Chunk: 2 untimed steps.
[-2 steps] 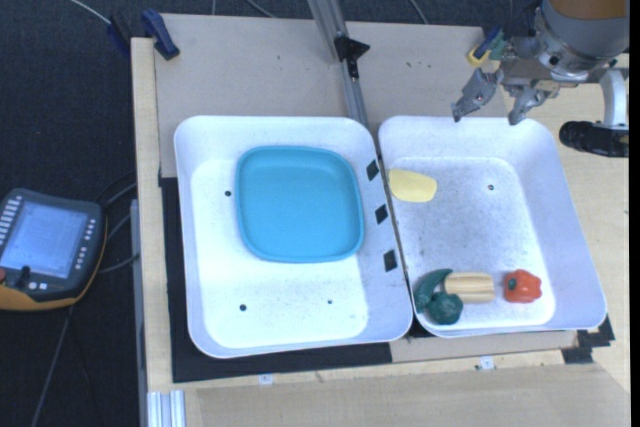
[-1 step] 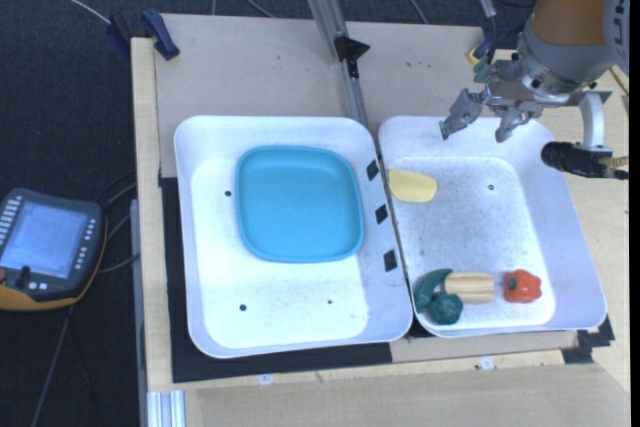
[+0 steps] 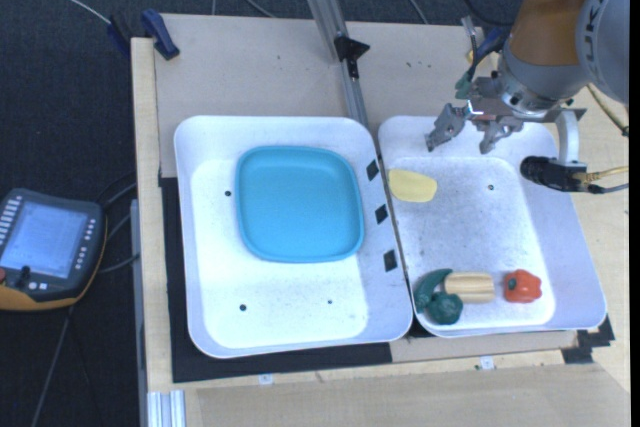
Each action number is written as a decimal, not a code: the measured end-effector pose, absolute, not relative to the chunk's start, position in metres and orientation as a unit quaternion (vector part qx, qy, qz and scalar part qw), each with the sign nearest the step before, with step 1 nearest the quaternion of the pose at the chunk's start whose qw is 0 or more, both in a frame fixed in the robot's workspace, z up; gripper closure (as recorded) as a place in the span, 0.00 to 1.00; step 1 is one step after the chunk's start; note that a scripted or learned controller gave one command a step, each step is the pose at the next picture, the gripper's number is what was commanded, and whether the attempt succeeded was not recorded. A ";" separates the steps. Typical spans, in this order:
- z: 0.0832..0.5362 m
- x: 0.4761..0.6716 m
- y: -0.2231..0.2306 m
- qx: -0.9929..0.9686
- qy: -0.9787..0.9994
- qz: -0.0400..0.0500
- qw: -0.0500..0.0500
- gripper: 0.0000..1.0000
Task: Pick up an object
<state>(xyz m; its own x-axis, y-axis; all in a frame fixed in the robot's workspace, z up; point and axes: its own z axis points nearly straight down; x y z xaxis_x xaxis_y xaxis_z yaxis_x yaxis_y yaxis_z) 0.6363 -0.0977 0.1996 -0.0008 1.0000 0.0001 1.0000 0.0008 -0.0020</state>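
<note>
camera view: the claw (image 3: 466, 133) hung spread wide and empty at the upper right of the frame, over the right bin (image 3: 560, 245). the nearest object, a yellow piece (image 3: 411, 185), lay just below-left. i judged this the approach step; next, a descent onto it.

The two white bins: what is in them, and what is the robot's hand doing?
Gripper: open, holding nothing, over the right bin's far edge.
Blue plate: flat in the left bin.
Yellow piece: lying in the right bin.
Green toy, tan block, red toy: in a row along the near edge.
</note>
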 end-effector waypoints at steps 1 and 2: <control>0.137 0.636 -0.095 -0.707 -0.707 0.001 0.002 0.00; 0.151 0.637 -0.095 -0.707 -0.707 -0.001 -0.001 1.00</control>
<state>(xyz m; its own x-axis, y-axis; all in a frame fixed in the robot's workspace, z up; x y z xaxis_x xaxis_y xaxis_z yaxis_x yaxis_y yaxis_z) 0.6374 -0.0952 0.1508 -0.0004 1.0000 -0.0001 1.0000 0.0004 0.0017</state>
